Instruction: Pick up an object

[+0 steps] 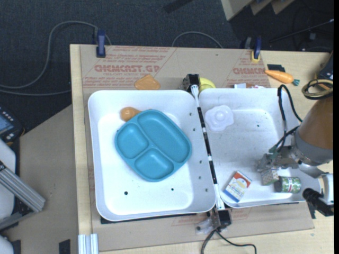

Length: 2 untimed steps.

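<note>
Claw (270, 168) is low in the right white bin (249, 110) w/ finger state unclear, just beside small green can (288, 184); a nudge prob. rolls it off.

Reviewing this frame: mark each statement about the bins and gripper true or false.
1. The blue tray lies in the left bin. True.
2. The green can lies in the left bin. False: it lies in the right bin, near the gripper.
3. An orange ball sits at the tray's upper left edge. True.
4. The small carton stands on the tray. False: it lies in the right bin.
5. The clear lid lies in the right bin. True.
</note>
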Each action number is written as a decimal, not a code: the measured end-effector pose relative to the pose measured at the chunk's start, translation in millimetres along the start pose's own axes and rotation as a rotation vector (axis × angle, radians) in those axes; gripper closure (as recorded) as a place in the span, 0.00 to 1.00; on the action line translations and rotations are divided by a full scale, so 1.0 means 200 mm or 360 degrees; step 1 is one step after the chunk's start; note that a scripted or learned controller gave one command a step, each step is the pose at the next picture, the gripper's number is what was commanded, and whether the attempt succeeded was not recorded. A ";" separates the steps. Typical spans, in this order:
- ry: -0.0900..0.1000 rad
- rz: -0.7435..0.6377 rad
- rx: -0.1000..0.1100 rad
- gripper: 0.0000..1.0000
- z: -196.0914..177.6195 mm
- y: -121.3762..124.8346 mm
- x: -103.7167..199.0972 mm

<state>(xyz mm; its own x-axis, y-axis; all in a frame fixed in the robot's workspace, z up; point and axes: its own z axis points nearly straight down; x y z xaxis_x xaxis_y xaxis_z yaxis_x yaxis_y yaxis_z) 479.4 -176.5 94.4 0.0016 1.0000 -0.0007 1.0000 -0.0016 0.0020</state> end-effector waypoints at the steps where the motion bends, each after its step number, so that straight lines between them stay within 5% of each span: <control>1: -0.0002 -0.0014 -0.0020 1.00 -0.69 0.01 0.26; 2: 0.0000 -0.0011 -0.0002 1.00 -0.62 0.19 0.55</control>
<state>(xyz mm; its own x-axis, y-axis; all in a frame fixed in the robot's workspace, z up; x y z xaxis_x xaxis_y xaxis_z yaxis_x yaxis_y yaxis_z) 516.8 -66.2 218.5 -0.0056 1.0000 -0.0005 1.0000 0.0056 0.0031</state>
